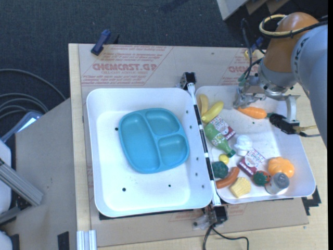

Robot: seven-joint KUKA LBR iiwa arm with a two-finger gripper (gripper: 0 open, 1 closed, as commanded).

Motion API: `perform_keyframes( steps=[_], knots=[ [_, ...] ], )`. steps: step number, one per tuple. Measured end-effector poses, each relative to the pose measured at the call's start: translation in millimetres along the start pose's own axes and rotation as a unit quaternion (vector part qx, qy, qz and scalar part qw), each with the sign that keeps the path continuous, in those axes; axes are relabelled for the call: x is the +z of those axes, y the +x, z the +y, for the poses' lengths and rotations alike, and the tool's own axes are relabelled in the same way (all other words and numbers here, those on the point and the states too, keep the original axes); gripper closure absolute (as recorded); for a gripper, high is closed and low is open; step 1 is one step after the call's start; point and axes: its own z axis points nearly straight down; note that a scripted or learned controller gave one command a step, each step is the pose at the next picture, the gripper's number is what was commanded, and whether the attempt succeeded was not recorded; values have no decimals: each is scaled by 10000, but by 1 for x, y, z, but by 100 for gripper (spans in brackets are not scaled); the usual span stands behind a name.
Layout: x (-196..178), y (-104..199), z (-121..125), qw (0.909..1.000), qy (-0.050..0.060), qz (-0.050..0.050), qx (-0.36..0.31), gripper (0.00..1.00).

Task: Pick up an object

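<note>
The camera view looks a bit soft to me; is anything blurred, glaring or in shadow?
Camera view: light is even and soft overall; the shallow white left bin is bright with mild glare; the blue divided plastic plate casts a faint shadow; the small toys in the shallow white right bin look slightly fuzzy; the grey arm with its orange band is soft at the edges.

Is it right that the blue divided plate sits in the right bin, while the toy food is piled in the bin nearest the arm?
Not quite. The camera view shows the blue divided plate in the left bin. The toy food is indeed piled in the right bin, nearest the arm.
</note>
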Motion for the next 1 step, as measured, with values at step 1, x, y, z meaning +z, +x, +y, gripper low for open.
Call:
perform_keyframes(
  steps=[1],
  knots=[
    [0, 0, 0, 10000, 7, 2, -1, 0]
  ],
)
